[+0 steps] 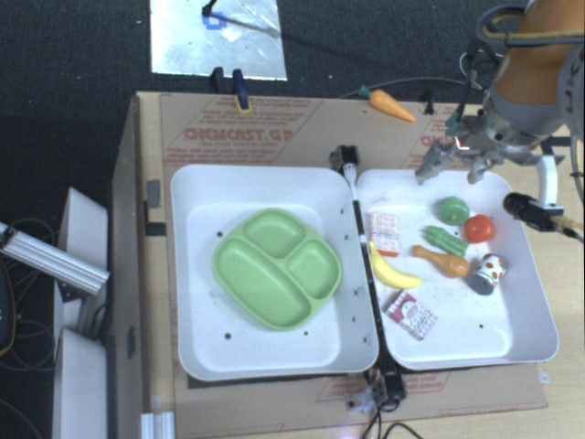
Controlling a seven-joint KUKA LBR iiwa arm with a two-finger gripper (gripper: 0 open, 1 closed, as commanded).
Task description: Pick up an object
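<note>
Tool (pixel 454 165): spread wide, holding nothing, over right bin (pixel 526 337) far edge | Target: banana (pixel 391 272), left side of that bin, beside the divider | Handling, my guess: light, stiff, smooth plastic | I'd pinch across its middle

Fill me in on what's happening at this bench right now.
A grey robot arm is set to pick up an object. Its gripper hangs open over the far edge of the right bin, with nothing between its jaws. That bin holds small toy foods: a banana, a tomato, a round green piece, a red and white packet and a few more. The left bin holds a green divided plate. A toy carrot lies outside on the board behind the bins.
</note>
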